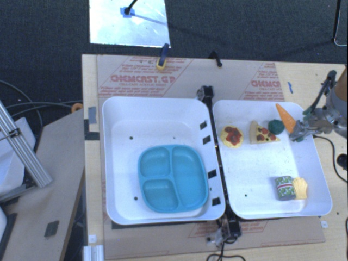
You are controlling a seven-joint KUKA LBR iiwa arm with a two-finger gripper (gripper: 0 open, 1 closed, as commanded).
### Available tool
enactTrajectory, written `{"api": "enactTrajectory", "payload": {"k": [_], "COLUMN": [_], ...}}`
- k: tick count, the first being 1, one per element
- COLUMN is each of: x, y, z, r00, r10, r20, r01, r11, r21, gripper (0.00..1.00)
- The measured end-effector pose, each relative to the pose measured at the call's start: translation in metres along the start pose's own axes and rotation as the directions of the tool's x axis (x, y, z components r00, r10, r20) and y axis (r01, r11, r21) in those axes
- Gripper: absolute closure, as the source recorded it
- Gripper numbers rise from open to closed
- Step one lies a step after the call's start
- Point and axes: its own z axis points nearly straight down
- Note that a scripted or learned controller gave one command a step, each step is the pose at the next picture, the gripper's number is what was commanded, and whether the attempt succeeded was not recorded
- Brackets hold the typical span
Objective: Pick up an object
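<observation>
Several toy foods lie in the right bin (261,200). A round red and yellow pizza (232,136) sits near its left wall, with a pizza slice (261,134) just to its right. A green lump (276,126) and an orange carrot (285,117) lie at the far right corner. A small green and red packet (284,187) and a yellow fries piece (300,187) rest near the front right. My gripper (299,133) hangs low over the bin's right rim, just right of the carrot and apart from it. Nothing shows in its grasp.
The left bin (117,145) holds a blue divided plate (173,177). A black hinge strip (213,156) runs between the bins. Cardboard (141,78) lies under both, and a shiny sheet (128,15) lies beyond the bench. Cables (331,145) trail at the right.
</observation>
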Motion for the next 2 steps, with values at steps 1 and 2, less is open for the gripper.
{"api": "enactTrajectory", "payload": {"k": [1,2], "x": [0.068,0.015], "y": [0.042,-0.029], "z": [-0.017,0.082], "r00": [1.000,1.000], "r10": [-0.004,0.014], "r20": [-0.006,-0.006], "r01": [0.004,-0.014], "r11": [1.000,1.000], "r21": [0.010,0.028], "gripper": [1.00,1.00]}}
